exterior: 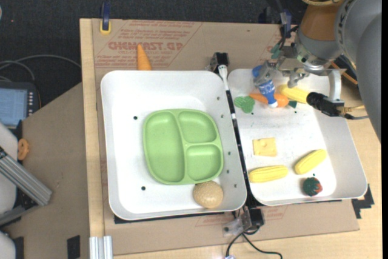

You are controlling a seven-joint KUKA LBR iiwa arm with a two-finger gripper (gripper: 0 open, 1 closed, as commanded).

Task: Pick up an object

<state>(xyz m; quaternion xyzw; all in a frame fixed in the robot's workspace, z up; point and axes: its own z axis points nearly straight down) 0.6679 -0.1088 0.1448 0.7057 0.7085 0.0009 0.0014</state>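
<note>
The gripper [285, 74] hangs low over the far left corner of the right bin [339, 148], at the end of the grey arm [357, 15] that comes in from the upper right. Whether it is spread or pressed together cannot be told from this angle, and nothing can be seen held in it.

Just under and beside it lies a tight cluster of small things. A blue piece [262, 73] sits at its left, close to the bin's far rim. An orange piece [265, 94] lies just nearer the camera, touching or nearly touching a small blue and orange item [281, 100]. A yellow piece [296, 94] lies to their right. A green piece [245, 104] sits a little apart on the left, near the wall shared with the other bin.

Farther toward the front of the same bin are a cheese slice [264, 147], a yellow corn cob [268, 174], a second yellow cob [310, 161] and a red and green item [312, 186], all well apart from the gripper.

The left bin [121, 130] holds a green divided plate [182, 145] with a tan bun [208, 194] just beside its near edge. A carrot [143, 57] lies on the cardboard [182, 39] behind that bin.
</note>
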